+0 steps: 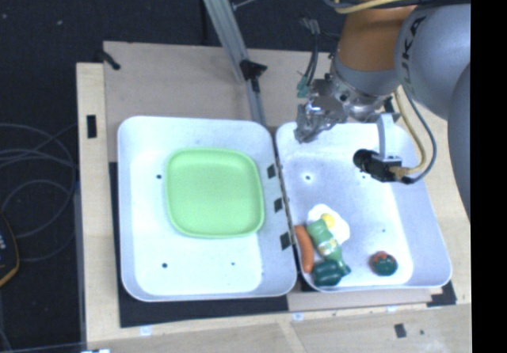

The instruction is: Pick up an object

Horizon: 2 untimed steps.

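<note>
1. So, the gripper [306,131] hangs over the far left corner of the right bin [412,209], well apart from the toys. Honestly can't tell whether it's released or clenched; nothing shows between its tips.
2. Pickable stuff sits bunched at the near left of that bin: an orange carrot [304,246] against the wall, a green and yellow piece [325,234] on a pale white-yellow blob [333,219], and a dark green chunk [329,271] touching them.
3. Off by itself near the front is a small round toy [383,263], green with a red top.
4. They all look like light, hard, smooth plastic play food, probably slippery, not fragile.
5. Best bet is likely the lone round one, pinched across its middle, since it has free space around it.
6. The left bin [142,209] holds a flat light green plate [214,191] with rounded corners, probably too low to grab easily.
</note>
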Motion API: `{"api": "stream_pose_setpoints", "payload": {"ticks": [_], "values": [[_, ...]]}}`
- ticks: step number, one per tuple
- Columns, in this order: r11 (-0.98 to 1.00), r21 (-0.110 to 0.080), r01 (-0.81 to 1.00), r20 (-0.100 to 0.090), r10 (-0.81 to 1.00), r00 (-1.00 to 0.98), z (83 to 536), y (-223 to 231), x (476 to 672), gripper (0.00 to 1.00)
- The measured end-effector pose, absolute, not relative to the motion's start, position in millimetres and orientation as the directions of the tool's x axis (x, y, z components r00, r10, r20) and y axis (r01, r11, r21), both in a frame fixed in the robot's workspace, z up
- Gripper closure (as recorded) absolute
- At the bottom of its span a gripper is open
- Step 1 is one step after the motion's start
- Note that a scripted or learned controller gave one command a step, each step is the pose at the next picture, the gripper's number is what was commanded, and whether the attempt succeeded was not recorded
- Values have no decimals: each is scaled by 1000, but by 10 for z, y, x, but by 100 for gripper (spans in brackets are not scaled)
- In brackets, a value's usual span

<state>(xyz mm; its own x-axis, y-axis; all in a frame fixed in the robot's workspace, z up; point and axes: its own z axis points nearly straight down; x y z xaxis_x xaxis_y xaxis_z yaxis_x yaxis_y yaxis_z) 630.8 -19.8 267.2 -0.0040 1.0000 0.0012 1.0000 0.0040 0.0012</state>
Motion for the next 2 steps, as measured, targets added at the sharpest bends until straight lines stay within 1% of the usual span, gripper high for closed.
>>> {"api": "stream_pose_setpoints", "payload": {"ticks": [2], "values": [[3, 1, 1000, 1, 1000, -3, 2706, 607, 5800, 100]]}}
